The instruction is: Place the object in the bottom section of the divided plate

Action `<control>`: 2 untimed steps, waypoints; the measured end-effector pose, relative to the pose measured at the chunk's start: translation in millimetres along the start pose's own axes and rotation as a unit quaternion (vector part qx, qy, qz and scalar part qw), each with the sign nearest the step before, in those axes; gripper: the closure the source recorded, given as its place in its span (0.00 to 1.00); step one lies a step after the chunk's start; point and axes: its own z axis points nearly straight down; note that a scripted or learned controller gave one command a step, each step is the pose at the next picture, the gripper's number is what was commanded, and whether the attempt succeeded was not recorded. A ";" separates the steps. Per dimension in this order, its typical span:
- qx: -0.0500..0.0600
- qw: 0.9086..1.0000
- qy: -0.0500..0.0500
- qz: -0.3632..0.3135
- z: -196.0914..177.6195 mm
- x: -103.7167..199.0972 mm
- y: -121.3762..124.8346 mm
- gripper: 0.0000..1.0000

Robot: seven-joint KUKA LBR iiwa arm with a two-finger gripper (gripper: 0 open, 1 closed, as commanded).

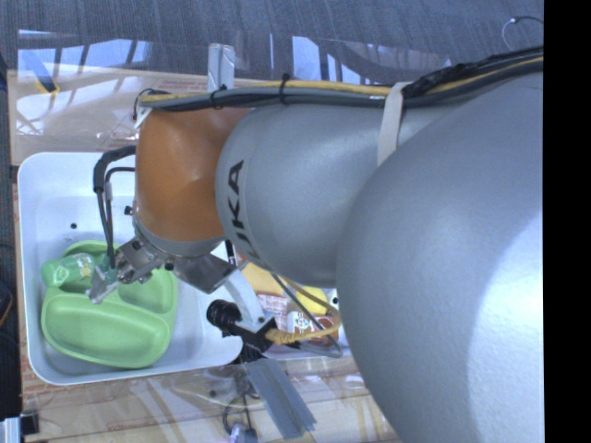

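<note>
A green divided plate [111, 335] lies in the left white bin [46, 187]. Its large bottom section faces the bin's near edge, and two smaller sections sit behind it. A small pale, shiny object [79, 268] rests in the upper left section. My gripper [103, 286] hangs low over the ridge between the sections, just right of that object, with its tip at the object's edge. The grey arm with its orange band [175, 183] hides the wrist and most of the bench. I see nothing lying in the bottom section.
The arm covers nearly all of the right bin; yellow and red packets [294, 319] show beneath it. A black cable fitting [222, 316] hangs by the wall between the bins. The left bin's far floor [65, 201] shows bare white.
</note>
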 end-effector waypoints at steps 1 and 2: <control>0.001 1.000 0.000 -0.002 -9.3 0.4 0.4 1.00; 0.001 1.000 0.000 -0.002 -9.3 0.5 0.4 0.00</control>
